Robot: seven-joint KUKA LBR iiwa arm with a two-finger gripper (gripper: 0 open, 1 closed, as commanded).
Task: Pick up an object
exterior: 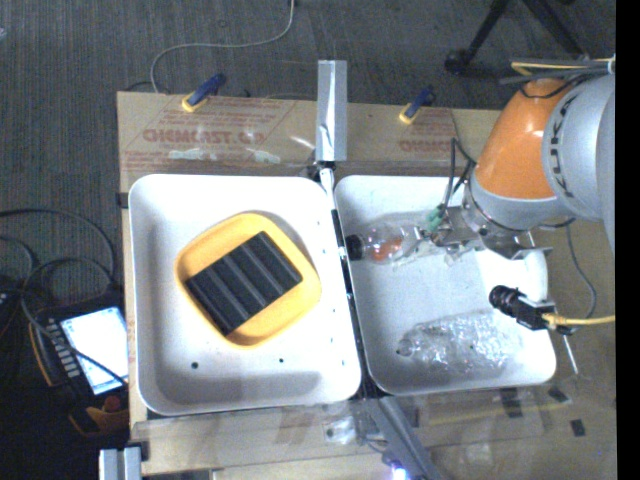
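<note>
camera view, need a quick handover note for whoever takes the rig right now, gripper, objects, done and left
Gripper: over the back of the right bin, low, beside a clear plastic item with orange inside. Whether its fingers are open or shut cannot be told, and nothing is seen held.
Objects: yellow tray with a black ribbed insert lies in the left bin; a crumpled clear plastic wrap lies toward the front of the right bin.
Done: no pick seen.
Left: grasp one object and lift it clear, probably the clear item nearest the gripper.
</note>
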